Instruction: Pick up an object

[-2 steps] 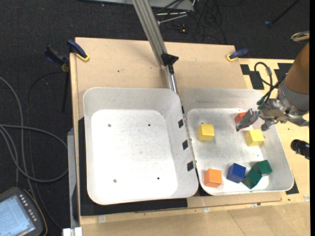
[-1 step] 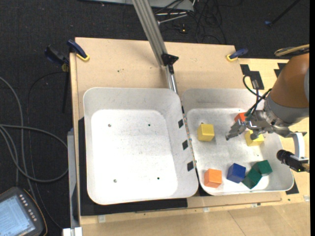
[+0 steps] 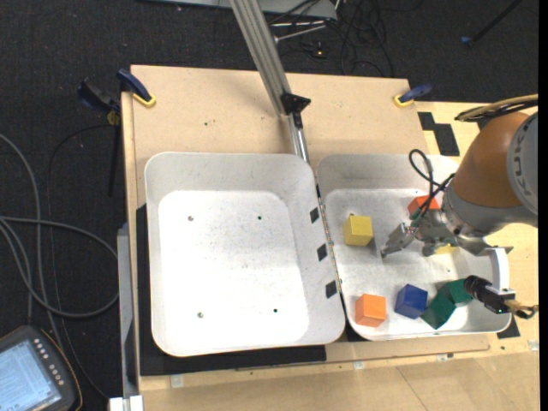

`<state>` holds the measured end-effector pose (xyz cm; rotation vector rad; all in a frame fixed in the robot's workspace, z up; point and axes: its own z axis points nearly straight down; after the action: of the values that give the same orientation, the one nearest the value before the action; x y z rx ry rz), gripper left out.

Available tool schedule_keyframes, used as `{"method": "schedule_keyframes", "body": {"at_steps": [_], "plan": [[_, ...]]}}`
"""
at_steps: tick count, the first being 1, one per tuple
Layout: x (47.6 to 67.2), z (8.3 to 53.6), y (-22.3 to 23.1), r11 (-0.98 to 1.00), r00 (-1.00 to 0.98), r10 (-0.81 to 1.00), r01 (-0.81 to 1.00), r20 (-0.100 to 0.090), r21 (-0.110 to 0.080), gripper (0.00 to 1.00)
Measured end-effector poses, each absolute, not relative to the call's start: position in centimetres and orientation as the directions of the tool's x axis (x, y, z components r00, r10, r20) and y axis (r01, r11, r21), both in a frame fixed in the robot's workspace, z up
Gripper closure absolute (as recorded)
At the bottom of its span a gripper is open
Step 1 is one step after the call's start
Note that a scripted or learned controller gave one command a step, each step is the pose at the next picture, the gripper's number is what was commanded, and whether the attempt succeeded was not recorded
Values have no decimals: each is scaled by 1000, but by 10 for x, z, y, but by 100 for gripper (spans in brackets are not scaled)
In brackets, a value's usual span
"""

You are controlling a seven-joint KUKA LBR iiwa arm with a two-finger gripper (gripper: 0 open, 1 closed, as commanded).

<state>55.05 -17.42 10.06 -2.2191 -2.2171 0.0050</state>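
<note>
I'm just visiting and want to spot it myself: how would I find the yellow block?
Look at the right-hand white bin, the one the grey arm reaches into. The yellow block sits alone near its left wall, just left of the gripper. The orange block, blue block and green block line the near edge.

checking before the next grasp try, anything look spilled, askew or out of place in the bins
Nothing stands out. The yellow cube, orange cube, blue cube and green block all lie inside the right white bin, none spilled.

Even overhead light — soft shadows, slight grain, dark floor surround.
</note>
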Motion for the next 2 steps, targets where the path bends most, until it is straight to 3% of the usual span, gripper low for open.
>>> {"method": "schedule_keyframes", "body": {"at_steps": [1, 2], "plan": [[552, 114, -175, -1, 1, 1000, 1000, -1, 2, 100], [555, 158, -181, 0, 0, 1000, 1000, -2, 6, 100]]}}
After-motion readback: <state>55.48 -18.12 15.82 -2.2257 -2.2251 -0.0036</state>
